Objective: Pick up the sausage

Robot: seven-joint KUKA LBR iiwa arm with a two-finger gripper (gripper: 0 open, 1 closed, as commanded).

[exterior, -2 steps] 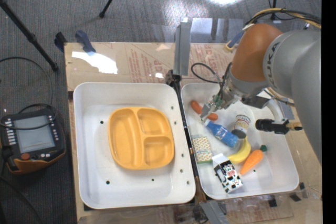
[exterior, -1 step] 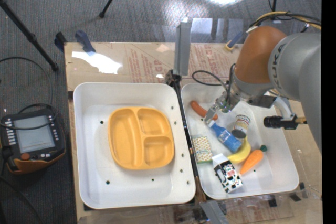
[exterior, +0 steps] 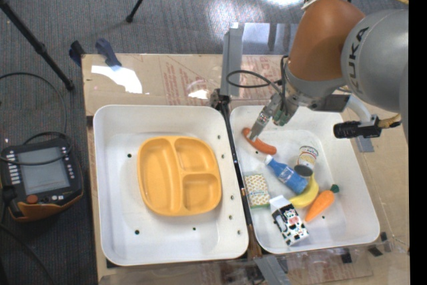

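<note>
Arm (exterior: 347, 50) reaching in from the right over the right bin (exterior: 363, 210); left bin (exterior: 113, 237) bears a yellow divided plate (exterior: 179, 175). The gripper (exterior: 259, 130) hangs at the right bin's upper-left part, its jaws apparently parted, grasping nothing, one finger seemingly touching the sausage (exterior: 259, 141). The sausage lies on the bin floor just below, near a blue bottle (exterior: 285, 173). Step in hand: the approach. The next move calls for straddling the sausage before closing.
</note>
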